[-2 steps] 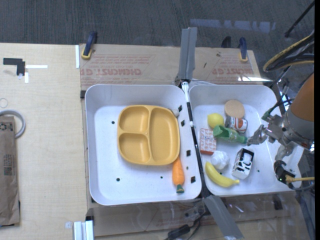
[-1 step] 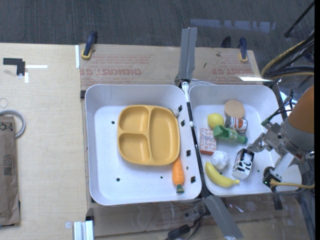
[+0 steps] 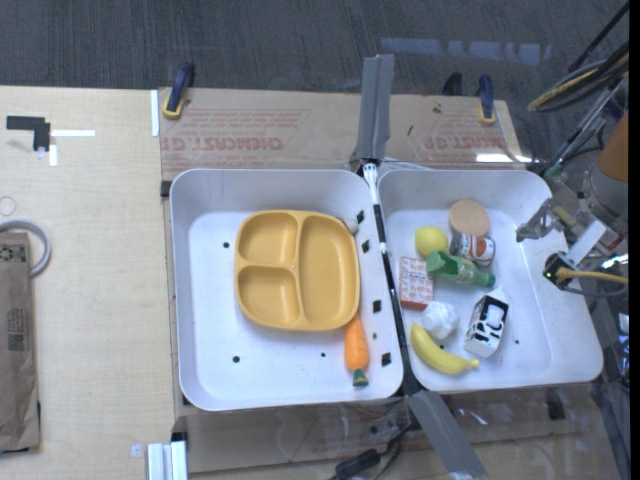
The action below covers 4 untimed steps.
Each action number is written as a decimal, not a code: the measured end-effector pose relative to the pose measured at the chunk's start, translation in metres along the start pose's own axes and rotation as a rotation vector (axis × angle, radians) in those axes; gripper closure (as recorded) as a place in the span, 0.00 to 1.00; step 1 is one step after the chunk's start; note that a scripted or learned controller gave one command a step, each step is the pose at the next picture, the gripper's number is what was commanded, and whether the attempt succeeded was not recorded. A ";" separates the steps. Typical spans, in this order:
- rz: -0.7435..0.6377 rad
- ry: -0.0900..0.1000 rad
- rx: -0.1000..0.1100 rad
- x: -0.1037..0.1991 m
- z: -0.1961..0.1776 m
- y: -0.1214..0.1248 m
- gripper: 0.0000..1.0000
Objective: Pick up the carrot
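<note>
The carrot (image 3: 356, 349) lay in the left bin (image 3: 205, 298), near that bin's front right corner, just off the lower right edge of the yellow divided plate (image 3: 298, 269) and close beside the wall shared with the right bin (image 3: 560, 343). Its orange body pointed up toward the plate and its small green top pointed toward the front rim; whether it touched the plate could not be told. The plate sat roughly in the middle of the left bin with its three compartments bare. In the right bin a cluster of things lay together: a lemon (image 3: 431, 241), a can (image 3: 470, 231) with a tan lid just to its right, a green bottle (image 3: 461, 269) lying on its side below them, a small red and white packet (image 3: 415, 281) near the dividing wall, a white crumpled lump (image 3: 438, 318), a black and white carton (image 3: 486, 326), and a banana (image 3: 441, 353) nearest the front. The tool (image 3: 560, 243) hung at the far right edge of the right bin, well apart from the carrot, at the end of the arm (image 3: 612, 168). How far it was open could not be told, and nothing was seen in its grasp. Both bins rested on the desk (image 3: 80, 268) over a sheet of cardboard (image 3: 260, 128).
</note>
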<state>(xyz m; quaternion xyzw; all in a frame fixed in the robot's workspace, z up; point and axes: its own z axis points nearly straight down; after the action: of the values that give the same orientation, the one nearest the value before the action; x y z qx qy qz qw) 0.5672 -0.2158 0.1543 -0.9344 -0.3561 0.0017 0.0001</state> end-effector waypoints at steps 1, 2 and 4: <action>0.027 0.006 0.007 0.040 0.064 0.013 0.00; 0.025 0.000 0.003 0.037 0.054 0.015 1.00; 0.131 0.000 -0.001 0.202 -0.037 -0.120 1.00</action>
<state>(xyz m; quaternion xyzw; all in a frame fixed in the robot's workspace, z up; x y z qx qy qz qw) 0.6383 0.0083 0.1913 -0.9557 -0.2944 0.0017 -0.0004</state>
